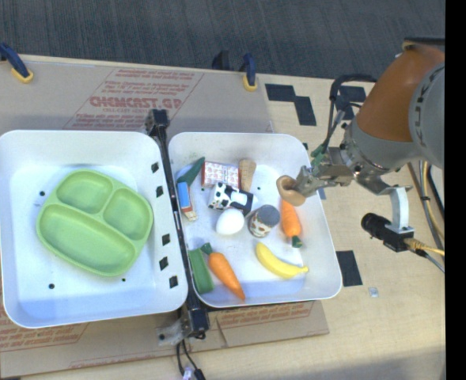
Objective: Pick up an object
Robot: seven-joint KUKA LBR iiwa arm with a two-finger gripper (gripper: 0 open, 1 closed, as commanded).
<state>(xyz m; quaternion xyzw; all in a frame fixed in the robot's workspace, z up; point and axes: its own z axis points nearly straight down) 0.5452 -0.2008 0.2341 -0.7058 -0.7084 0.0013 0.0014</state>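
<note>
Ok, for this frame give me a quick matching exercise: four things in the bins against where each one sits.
Things:
1. green plate
2. banana
3. gripper
4. white egg

Places:
A. middle of the right bin
B. left bin
C. right bin's right rim
D. right bin's front right corner

Pairs: 1-B, 2-D, 3-C, 4-A
</note>
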